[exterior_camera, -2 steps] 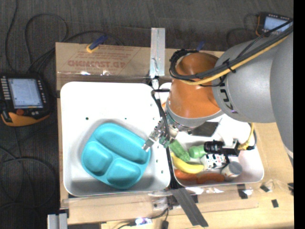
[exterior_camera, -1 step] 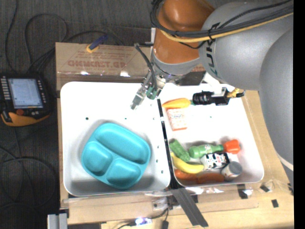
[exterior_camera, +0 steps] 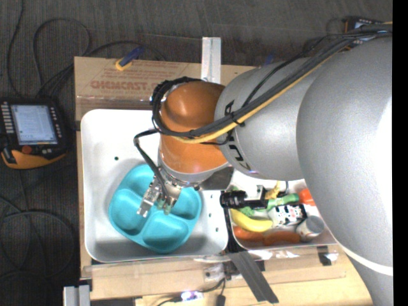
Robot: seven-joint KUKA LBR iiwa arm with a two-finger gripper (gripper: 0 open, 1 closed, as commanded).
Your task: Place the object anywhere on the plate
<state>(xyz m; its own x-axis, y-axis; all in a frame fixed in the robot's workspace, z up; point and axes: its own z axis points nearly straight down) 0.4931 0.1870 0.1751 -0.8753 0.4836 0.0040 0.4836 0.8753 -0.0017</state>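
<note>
Hanging right over the blue plate in the lower left bin, jaws pointing down. Cannot tell if clenched or grasping anything.

Plate: turquoise plastic, smooth, glossy. Left bin: white plastic, smooth, faint sheen. Arm: grey casing, satin finish; orange band, glossy. Cardboard, upper left: matt brown, printed. Floor: dark carpet, rough.
</note>
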